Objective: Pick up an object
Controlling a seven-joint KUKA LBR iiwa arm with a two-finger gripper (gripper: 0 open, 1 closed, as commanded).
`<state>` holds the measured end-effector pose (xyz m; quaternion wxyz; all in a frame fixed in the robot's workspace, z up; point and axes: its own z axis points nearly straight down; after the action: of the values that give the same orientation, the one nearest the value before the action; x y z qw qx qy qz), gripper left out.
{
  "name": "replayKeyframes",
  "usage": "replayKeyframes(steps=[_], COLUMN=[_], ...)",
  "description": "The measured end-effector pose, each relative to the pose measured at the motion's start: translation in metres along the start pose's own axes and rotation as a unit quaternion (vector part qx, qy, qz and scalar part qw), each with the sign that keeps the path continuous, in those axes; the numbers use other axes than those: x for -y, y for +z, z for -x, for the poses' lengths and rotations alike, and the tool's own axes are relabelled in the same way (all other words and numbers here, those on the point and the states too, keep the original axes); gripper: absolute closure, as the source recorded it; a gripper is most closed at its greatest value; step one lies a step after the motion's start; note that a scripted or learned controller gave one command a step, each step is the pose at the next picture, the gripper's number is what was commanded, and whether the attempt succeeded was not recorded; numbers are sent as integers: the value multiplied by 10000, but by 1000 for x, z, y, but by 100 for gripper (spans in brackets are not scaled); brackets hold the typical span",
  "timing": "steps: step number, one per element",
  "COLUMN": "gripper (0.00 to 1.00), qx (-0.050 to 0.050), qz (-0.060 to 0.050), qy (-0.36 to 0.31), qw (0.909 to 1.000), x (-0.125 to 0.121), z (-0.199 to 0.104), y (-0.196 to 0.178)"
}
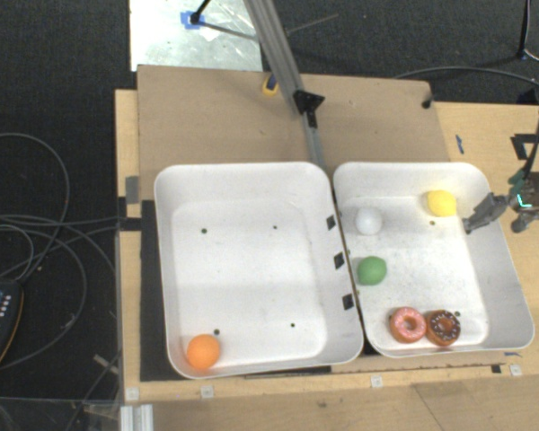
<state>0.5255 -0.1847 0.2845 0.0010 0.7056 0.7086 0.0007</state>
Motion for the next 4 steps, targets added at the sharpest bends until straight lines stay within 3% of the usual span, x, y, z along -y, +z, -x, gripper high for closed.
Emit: replayKeyframes(steps=[3, 4], gripper=[0, 100], qx=[-11, -1], qz=[-34, -3], qy=[20, 17], qw=[10000, 10000], x=[-4, -6], z=[-3, -3], y=[165, 151])
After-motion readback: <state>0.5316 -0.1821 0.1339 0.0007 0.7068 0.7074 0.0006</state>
